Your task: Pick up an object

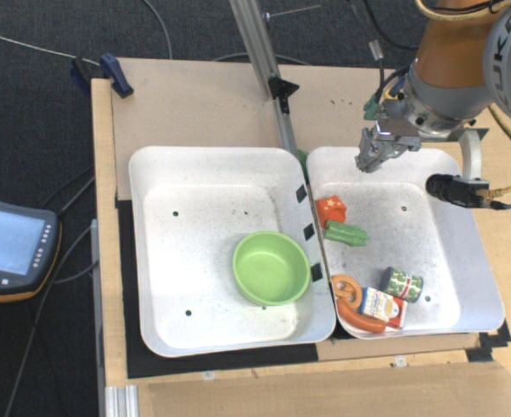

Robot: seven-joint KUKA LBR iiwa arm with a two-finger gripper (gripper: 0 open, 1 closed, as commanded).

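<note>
Seen from above at a slant, two shallow white bins sit side by side on the table (195,85), the grey arm with its orange band (464,16) reaching in from the right. The end effector (373,159) hangs over the far rim of the right bin (464,259), nothing visible between its fingers; how wide they stand cannot be told from this angle. Most of that bin's floor lies bare toward its far and right sides, with the objects gathered along the near and left edges. A small red object (330,210) and a green pepper-like piece (347,234) lie touching near the divider where the bins meet. A green-and-white can (402,283) rests on its side toward the near edge, just beside a flat packet with red and white print (382,306) that lies on an orange, curved item (353,307) in the near-left corner. In the left bin (169,233), a lime-green bowl (271,268) stands upright toward the near right, the remaining floor open. A handheld control pendant (12,248) lies off the table to the left.
</note>
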